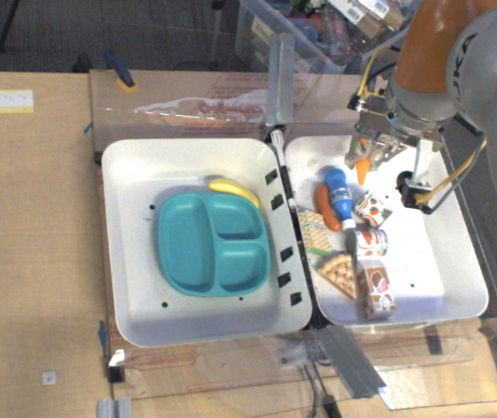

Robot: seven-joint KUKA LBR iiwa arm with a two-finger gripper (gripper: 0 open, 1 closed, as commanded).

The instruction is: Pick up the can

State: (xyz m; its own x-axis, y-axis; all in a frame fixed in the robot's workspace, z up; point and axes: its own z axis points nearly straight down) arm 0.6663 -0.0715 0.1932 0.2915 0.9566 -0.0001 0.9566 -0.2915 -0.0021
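The can, white with red markings, lies in the right bin near its middle, among other items. My gripper hangs over the far part of that bin, well beyond the can and not touching it. It looks open, with its fingers spread. A small orange piece shows just below the tips; I cannot tell whether it touches them.
Around the can are a blue bottle, a red-orange item, a small patterned packet, a pizza slice and a red-brown carton. The left bin holds a teal divided plate and a banana.
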